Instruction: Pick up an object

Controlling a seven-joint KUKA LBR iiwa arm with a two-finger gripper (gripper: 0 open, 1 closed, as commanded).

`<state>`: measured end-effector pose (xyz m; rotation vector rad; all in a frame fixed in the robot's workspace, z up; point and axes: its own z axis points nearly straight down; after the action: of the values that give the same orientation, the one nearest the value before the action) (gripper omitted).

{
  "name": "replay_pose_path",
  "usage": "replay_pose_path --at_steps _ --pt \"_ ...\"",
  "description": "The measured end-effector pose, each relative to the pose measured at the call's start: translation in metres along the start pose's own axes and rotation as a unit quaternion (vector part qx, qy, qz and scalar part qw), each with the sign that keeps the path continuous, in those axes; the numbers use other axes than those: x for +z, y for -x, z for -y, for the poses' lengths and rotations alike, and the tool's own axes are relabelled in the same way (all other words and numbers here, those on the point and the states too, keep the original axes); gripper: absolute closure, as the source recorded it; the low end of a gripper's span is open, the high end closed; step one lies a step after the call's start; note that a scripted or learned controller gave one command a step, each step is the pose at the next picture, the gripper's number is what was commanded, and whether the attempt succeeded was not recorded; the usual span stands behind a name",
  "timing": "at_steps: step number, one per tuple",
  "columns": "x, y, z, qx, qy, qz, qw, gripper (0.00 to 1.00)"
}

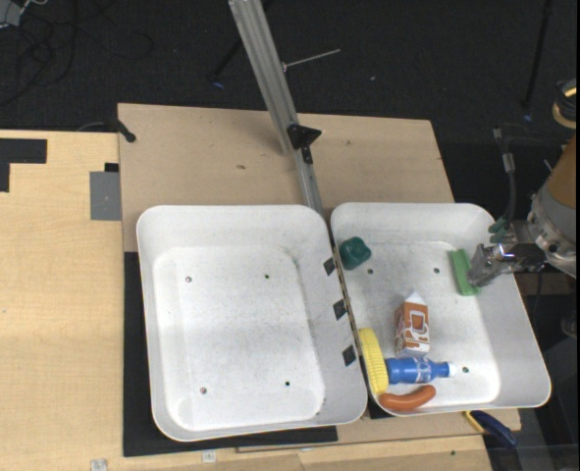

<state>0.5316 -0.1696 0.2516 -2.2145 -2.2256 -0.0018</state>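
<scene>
The right bin (505, 361) holds several small objects. A green block (459, 272) lies near its right wall, a dark green round piece (354, 253) sits at its upper left, and a brown and white carton (413, 327) lies in the middle. Along the front left lie a yellow brush-like bar (372, 359), a blue bottle (415, 370) and an orange-red sausage shape (407, 397). My gripper (488, 261) hangs at the bin's right edge, just right of the green block. Nothing shows between its fingers.
The left bin (162, 263) sits beside the right one, divided by a rim with black clips (339, 307). A grey metal rail (270, 77) slants down from the back towards the bins' junction. Light wood bench spreads to the left.
</scene>
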Motion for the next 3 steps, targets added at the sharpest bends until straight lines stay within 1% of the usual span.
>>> replay_pose_path --at_steps 1,2,3 --pt "-0.001 -0.045 -0.029 0.0 0.0 0.0 1.0 1.0" --pt "-0.005 -0.09 -0.045 0.001 0.0 0.0 1.0 1.0" --pt "0.012 -0.139 -0.065 0.001 -0.001 0.001 1.0 1.0"
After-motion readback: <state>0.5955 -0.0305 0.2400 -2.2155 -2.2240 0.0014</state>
